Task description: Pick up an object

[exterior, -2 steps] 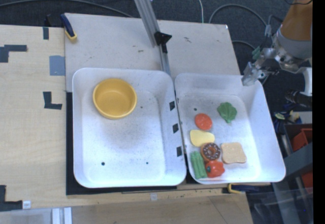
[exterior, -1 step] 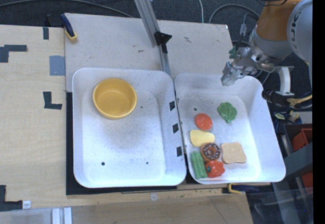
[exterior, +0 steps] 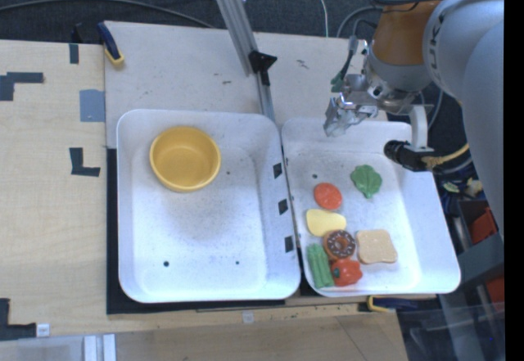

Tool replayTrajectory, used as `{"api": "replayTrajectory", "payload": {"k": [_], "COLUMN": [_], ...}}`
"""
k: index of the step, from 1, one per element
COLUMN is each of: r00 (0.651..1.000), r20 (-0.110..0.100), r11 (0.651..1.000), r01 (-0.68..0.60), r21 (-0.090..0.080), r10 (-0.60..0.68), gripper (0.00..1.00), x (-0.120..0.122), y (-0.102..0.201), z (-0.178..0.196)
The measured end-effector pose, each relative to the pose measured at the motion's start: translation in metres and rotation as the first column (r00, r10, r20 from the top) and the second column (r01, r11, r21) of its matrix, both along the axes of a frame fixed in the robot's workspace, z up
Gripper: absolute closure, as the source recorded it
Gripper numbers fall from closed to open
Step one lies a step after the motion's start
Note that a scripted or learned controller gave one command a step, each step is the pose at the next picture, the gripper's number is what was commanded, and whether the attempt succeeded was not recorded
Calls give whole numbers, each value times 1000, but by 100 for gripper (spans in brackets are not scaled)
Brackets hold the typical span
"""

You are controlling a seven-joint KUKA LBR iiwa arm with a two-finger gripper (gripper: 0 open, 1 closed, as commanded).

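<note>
My gripper [exterior: 336, 124] hangs over the far rim of the right bin [exterior: 426, 261], with nothing between its fingers. Below it in that bin lie a green leafy piece [exterior: 367, 180], a red tomato-like piece [exterior: 327, 196], a yellow piece [exterior: 325, 223], a brown doughnut [exterior: 339, 245], a slice of toast [exterior: 377, 246], a green pod [exterior: 318, 265] and a small red piece [exterior: 347, 272]. All of them lie well toward the near side from the gripper.
The left bin [exterior: 139, 261] holds a yellow bowl [exterior: 185, 157] at its far left. A slanted metal post [exterior: 237, 15] rises behind the bins. A blue and yellow clamp [exterior: 110, 44] sits on the bench at the far left.
</note>
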State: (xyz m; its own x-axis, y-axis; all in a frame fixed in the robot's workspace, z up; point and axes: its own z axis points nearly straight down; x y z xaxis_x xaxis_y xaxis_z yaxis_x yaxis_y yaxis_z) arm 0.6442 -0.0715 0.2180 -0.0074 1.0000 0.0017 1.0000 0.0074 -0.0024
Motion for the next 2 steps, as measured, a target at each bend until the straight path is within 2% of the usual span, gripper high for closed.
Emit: {"api": "replayTrajectory", "payload": {"k": [1,2], "r00": [1000,1000], "r20": [3,2], "r11": [1000,1000], "r01": [-1,-1], "r21": [0,0], "r10": [1,1], "gripper": [100,100], "x": [14,15], "y": [61,124], "z": [8,14]}}
